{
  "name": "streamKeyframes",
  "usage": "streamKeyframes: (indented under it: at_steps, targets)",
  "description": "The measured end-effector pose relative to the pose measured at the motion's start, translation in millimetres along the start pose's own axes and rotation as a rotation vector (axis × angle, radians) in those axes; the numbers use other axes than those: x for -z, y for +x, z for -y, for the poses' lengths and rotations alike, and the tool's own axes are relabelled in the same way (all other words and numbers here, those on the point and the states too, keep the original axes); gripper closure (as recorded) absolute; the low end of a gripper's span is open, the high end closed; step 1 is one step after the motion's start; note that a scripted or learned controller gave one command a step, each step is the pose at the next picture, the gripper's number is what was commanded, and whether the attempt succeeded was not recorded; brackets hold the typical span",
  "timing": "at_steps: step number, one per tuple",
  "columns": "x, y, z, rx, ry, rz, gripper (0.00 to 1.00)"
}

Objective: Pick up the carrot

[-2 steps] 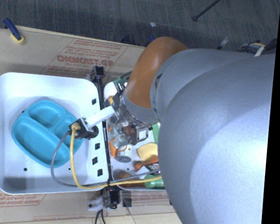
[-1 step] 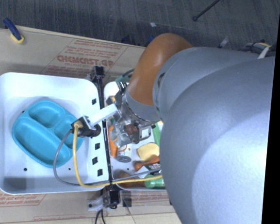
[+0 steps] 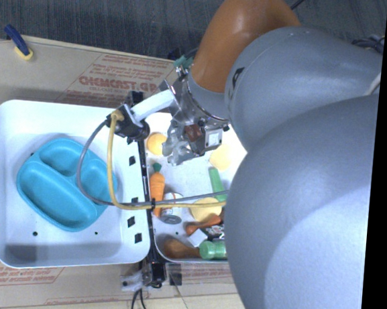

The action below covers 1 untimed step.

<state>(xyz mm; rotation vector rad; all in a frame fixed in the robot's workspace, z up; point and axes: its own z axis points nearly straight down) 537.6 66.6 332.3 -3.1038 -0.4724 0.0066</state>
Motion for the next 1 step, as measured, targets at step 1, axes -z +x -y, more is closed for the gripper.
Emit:
streamKeyframes:
  at_steps: [1]
  targets:
    - [-191.1, -33.8, 62.0, -0.044, 0.006, 0.018, 1.0]
